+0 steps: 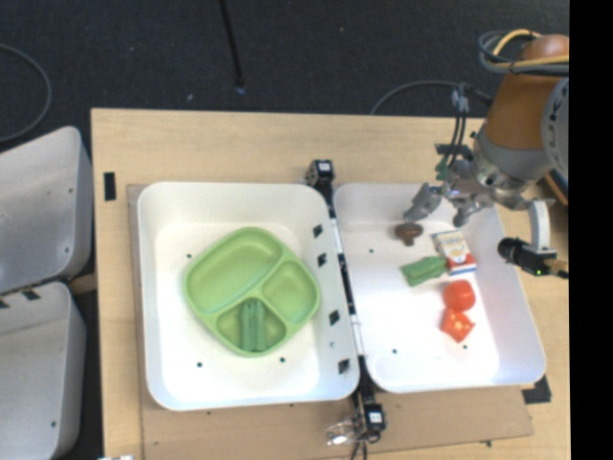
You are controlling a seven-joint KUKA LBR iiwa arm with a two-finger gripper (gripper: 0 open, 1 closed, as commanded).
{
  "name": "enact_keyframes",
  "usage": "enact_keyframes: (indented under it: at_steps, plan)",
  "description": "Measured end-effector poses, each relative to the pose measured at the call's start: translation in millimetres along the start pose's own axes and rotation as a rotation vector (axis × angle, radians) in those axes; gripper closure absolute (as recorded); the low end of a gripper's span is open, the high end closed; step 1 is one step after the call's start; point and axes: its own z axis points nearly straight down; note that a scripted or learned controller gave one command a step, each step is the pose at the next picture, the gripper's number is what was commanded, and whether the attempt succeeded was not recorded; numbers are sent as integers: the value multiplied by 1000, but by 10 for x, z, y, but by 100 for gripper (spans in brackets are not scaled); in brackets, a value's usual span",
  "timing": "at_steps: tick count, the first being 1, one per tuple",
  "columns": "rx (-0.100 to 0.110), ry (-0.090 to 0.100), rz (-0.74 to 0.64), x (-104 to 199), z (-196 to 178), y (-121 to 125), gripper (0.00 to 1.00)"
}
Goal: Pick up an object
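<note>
A: Start at the left. What's in the left bin (153, 257)?

B: A green divided plate (251, 290), sitting roughly in the middle. One of its lower compartments holds a darker green ridged piece (253, 326), lying inside the well.

A: And across the divider?

B: The right bin (498, 353) carries the loose items, all gathered in its upper right part. A small brown object (409, 230) lies nearest the top. Just below and right of it is a green block (422, 270), and right beside that a small white-and-red box (454, 252). Below those are two red pieces — an upper red piece (460, 295) and a lower red piece (457, 327), close to each other, possibly touching.

A: Where's the gripper (446, 202)?

B: Over the upper part of the right bin, at the end of the arm (522, 113) that comes in from the right. Its two fingers stand spread wide, one slanting down toward the brown object, the other ending near the top of the box. Nothing sits between them.

A: So how far along is the pick?

B: I'd judge it hasn't happened — every object lies flat on the bin floor. What's left is the whole grasp: settle over one item, likely the brown object or the box given how near they are, descend, close, and lift. The crowding there could make a clean closure awkward.
</note>
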Motion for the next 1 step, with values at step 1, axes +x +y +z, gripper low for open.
enact_keyframes:
  at_steps: [1]
  plan:
    - [0,1,-6,83,543,26,0]
